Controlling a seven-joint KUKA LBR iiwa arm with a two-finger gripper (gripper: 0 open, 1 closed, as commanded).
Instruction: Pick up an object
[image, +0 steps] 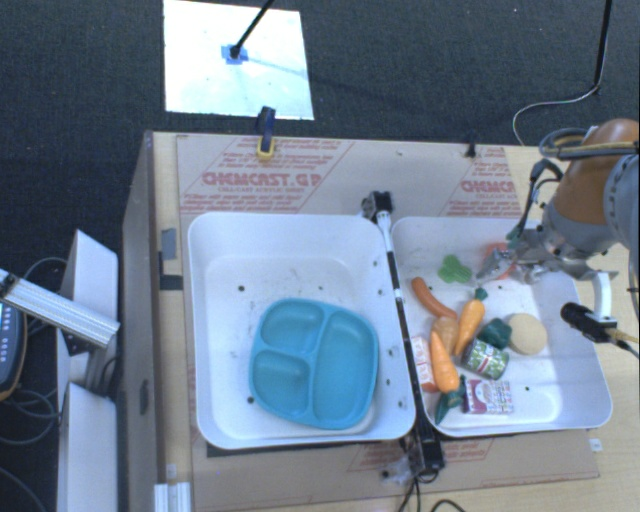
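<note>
The right bin (560, 400) holds several toy foods: a green piece (455, 268), an orange-red sausage shape (431, 298), two carrots (468, 325) (443, 362), a green can (486, 358), a cream round piece (526, 334) and a red and white box (488, 397). My gripper (503, 262) hangs low over the bin's far right part, just right of the green piece. A small reddish bit shows at its tip; I cannot make out what that is.
The left bin (230, 260) carries a blue divided plate (314, 364). A black divider bar (395, 300) runs between the bins. The arm's grey and orange body (590, 200) leans over the right bin's far corner, with a black part (588, 320) sticking out near the cream piece.
</note>
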